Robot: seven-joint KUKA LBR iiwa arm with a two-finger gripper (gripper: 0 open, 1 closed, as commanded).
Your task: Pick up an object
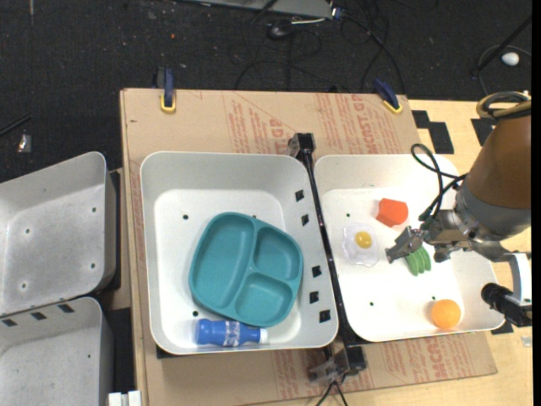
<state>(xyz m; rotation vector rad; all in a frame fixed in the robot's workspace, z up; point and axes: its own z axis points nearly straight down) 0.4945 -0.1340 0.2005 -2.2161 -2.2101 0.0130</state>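
Ribbed green plastic vegetable [418,261] lying with long axis running eleven to five o'clock, touching two-finger gripper [412,245]; jaw state impossible to tell.

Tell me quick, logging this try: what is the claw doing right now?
Claw: low in the right bin, right at the green toy; open or shut cannot be told.

Below me the bench [254,121] shows its brown cardboard top, printed with red lettering and held at the far edge by two clamps [167,100], one toward each corner. Two shallow white bins sit directly on it, side by side and touching along a black divider: the left bin [165,252] and the right bin [355,172] under my arm
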